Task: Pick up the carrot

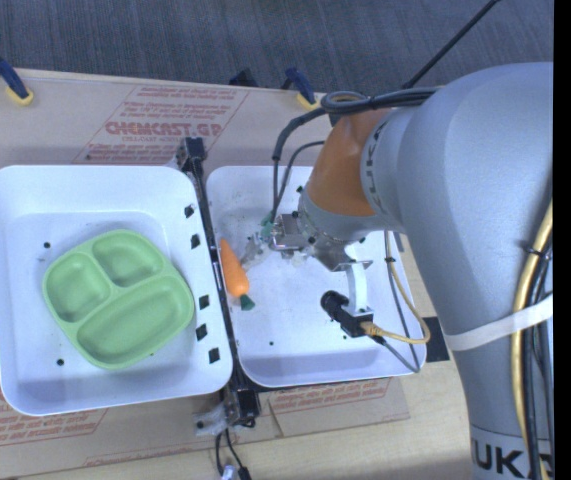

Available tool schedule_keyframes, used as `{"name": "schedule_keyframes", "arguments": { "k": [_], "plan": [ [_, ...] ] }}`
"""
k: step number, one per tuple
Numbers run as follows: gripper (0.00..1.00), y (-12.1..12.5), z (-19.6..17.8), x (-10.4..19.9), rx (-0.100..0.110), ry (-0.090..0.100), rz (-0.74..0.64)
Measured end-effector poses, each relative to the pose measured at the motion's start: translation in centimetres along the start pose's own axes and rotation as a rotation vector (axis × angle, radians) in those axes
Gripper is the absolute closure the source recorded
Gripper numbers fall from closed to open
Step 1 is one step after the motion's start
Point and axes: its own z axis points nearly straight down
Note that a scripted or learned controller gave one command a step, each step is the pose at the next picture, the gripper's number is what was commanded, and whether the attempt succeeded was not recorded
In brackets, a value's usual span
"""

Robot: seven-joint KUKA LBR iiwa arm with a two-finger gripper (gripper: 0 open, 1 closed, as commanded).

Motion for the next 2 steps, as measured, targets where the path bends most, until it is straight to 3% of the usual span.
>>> {"name": "schedule_keyframes", "arguments": {
  "k": [1,2],
  "plan": [
    [0.00,-1.3,-0.1,0.0,-0.004,-0.001,0.001],
    [0.00,-0.1,0.1,0.1,0.002,0.004,0.000]
  ]
}}
